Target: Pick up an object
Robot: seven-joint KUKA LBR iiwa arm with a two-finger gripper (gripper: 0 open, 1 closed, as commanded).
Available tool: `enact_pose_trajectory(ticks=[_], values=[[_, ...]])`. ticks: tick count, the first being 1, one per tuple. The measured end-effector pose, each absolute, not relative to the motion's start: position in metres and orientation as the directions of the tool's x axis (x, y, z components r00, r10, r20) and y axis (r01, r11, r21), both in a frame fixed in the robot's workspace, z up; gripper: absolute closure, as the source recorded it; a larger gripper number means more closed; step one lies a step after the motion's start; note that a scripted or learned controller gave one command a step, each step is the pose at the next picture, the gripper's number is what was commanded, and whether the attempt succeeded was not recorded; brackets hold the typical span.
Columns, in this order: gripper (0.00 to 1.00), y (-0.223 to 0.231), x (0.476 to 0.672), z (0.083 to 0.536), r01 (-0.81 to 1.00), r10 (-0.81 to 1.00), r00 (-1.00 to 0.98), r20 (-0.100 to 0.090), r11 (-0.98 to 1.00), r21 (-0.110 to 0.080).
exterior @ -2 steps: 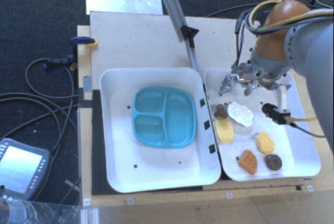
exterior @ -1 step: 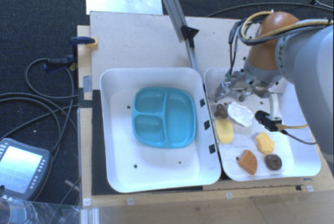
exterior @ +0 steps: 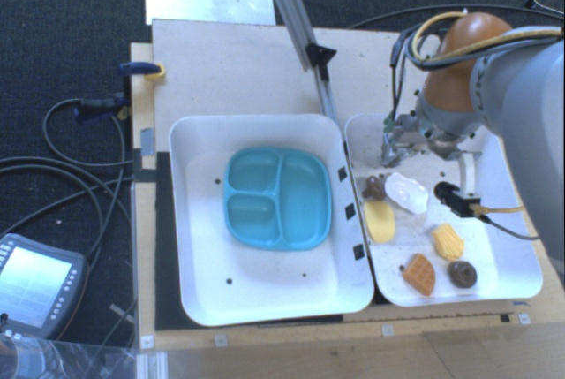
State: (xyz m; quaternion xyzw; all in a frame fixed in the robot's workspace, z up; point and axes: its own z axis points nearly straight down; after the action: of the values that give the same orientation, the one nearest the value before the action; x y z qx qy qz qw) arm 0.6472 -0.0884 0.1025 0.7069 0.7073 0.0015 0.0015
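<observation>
The gripper (exterior: pixel 399 147) hangs over the upper part of the right bin (exterior: pixel 521 276), at right of centre in the frame, and whether it is spread or pressed together cannot be told from this angle; nothing shows in its grasp. The step in hand looks like the approach to a pick, not yet made.

To do it well, the arm should settle on one item and come down straight over its middle, not between two. The nearest candidates crowd each other: the white piece (exterior: pixel 407 192) lies just below the gripper, with the brown piece (exterior: pixel 375 187) touching or nearly touching its left end and the yellow piece (exterior: pixel 380 221) just below that. A descent there risks nudging a neighbour or closing on two at once. The items toward the lower right, the corn (exterior: pixel 448 241), the waffle (exterior: pixel 420 274) and the donut (exterior: pixel 462 273), sit apart from one another and should be cleaner targets, though nearer the bin wall.

The white piece is smooth, rounded and oblong, lying at a slant; it is pale against the white floor, so its edges are faint. It looks small and light, likely to slip if pinched off centre.

The left bin (exterior: pixel 190 280) holds a blue tray (exterior: pixel 278 198) with three compartments.
</observation>
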Motion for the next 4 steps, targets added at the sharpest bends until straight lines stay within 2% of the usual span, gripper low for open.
enact_pose_trajectory(ticks=[3, 4], values=[[1.0, -0.083, 0.631, 0.253, 1.0, 1.0, -0.006, 0.0, 0.006, 0.007], [1.0, -0.031, 0.633, 0.244, 1.0, 1.0, -0.011, 0.002, 0.011, 0.002]])
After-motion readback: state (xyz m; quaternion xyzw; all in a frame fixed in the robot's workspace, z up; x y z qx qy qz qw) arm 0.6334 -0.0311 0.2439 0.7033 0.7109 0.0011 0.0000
